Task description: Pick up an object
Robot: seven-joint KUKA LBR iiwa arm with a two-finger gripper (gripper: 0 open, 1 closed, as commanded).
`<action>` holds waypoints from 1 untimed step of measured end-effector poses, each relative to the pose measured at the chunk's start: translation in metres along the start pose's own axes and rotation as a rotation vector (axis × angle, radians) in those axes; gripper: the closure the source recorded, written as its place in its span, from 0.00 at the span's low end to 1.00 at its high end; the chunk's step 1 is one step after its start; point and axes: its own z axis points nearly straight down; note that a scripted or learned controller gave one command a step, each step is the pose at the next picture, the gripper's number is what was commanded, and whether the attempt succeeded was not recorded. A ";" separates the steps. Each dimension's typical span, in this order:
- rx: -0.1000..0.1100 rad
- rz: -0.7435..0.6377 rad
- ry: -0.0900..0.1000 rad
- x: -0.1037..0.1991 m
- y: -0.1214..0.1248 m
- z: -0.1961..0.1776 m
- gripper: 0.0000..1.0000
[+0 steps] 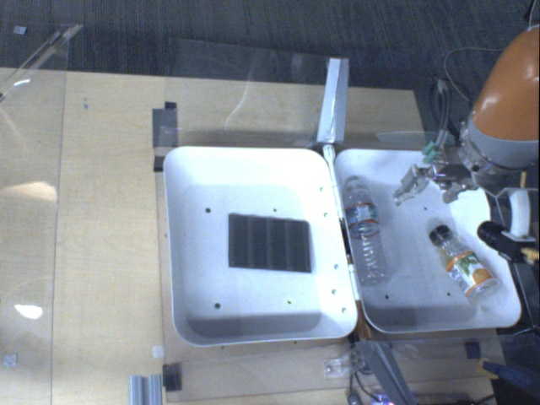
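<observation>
The robot's arm (506,99) reaches in from the right and hangs over the back part of the right bin (506,315). Its hand (430,180) is up above the bin floor, and its two thin fingers (408,186) are spread apart with nothing between them. So nothing has been picked up yet, and the job looks like it is only at the start. Two things lie in the right bin. A clear water bottle (365,230) lies on its side along the bin's left wall, near the front of the hand but not touching it. A small bottle with an orange label (462,262) lies closer to the front right, apart from the hand too. The left bin (194,192) has a dark flat pad (270,243) in the middle. Both bins sit side by side on the wooden worktop (93,226). What is left, I think, is to go down over one bottle, close on it, and lift it up.
</observation>
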 end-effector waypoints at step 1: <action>0.001 -0.110 0.000 -0.054 0.016 0.066 0.00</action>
